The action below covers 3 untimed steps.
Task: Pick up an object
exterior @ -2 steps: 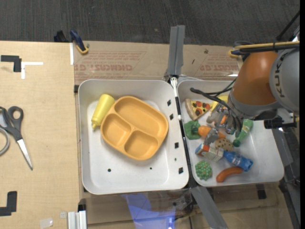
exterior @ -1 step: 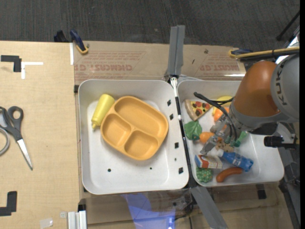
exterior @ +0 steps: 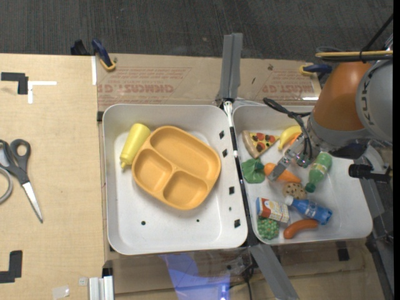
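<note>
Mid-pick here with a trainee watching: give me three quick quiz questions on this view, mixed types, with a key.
1. True or false: the orange tray lies in the left bin.
2. Which lies beside the tray's left edge? A) scissors B) yellow bottle C) pizza slice
3. Fill in: the claw is over the ____ bin, near the carrot.

Key: 1 true; 2 B; 3 right.

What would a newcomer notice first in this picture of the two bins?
Probably the large orange divided plate lying in the left bin, with a yellow bottle at its upper left edge. Next comes the right bin, crowded with small toy foods, where the gripper reaches down above a carrot.
</note>
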{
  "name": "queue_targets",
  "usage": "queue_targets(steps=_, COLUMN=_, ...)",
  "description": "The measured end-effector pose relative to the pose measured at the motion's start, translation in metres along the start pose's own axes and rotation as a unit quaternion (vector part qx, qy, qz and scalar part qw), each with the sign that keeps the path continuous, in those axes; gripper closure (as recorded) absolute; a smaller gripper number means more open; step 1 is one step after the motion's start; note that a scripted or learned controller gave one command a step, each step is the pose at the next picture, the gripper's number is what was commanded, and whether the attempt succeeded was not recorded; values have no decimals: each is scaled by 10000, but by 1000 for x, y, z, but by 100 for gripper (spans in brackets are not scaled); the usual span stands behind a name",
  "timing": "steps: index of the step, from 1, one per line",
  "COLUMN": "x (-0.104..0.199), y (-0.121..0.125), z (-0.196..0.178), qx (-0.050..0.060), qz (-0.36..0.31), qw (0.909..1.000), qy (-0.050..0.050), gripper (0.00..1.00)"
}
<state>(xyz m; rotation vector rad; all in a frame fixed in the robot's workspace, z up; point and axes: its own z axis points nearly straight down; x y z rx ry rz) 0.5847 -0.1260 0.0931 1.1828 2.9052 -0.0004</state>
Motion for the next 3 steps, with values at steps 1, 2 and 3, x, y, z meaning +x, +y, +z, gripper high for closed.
queue_targets(steps=1, x=0, y=1, z=-10, qx=-1, qz=-19, qw=10000, qy=-16, gripper=100)
queue_targets(steps=2, x=21, y=44, z=-138, qx=0, qz=-210, qw=9998, qy=3, gripper=100)
queue_targets(steps=3, x=108, y=111, z=-165, qx=8, qz=298, qw=9996, qy=14, gripper=100)
